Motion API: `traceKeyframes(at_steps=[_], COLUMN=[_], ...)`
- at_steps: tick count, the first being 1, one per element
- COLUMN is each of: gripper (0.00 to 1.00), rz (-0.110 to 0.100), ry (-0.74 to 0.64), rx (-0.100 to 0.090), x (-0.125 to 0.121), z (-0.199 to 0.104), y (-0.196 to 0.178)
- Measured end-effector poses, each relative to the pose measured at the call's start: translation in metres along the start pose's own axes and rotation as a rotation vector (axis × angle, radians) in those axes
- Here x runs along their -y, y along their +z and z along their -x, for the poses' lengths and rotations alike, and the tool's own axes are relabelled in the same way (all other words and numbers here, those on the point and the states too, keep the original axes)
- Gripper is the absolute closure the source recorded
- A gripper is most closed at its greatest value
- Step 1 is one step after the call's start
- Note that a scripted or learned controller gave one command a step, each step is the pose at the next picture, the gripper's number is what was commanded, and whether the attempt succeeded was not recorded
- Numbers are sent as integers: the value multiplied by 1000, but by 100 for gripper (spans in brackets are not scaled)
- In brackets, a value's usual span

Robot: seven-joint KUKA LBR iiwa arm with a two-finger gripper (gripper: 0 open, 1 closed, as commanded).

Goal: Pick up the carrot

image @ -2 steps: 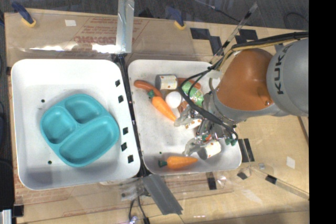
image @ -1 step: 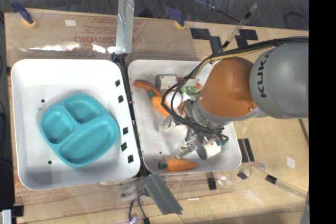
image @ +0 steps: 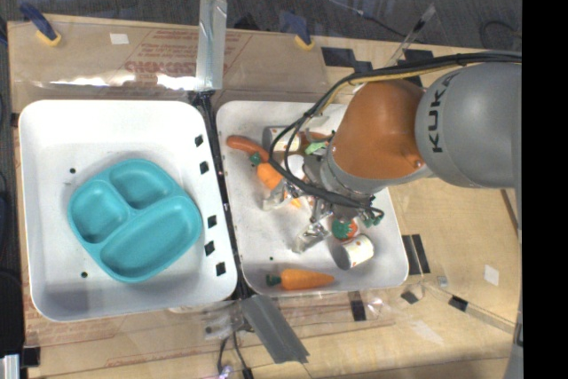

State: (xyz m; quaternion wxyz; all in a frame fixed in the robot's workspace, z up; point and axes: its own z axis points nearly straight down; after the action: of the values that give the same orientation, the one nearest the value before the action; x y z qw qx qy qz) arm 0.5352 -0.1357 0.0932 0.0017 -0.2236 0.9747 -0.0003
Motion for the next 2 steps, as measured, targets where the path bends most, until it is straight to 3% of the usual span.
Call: traceKeyframes(at_steps=[1,2], gripper=[0,100], rz=[0,-1], ry=[-164,-168], rx=[2,5], x=[-21,-22], z=[47,49], y=[-5,-15])
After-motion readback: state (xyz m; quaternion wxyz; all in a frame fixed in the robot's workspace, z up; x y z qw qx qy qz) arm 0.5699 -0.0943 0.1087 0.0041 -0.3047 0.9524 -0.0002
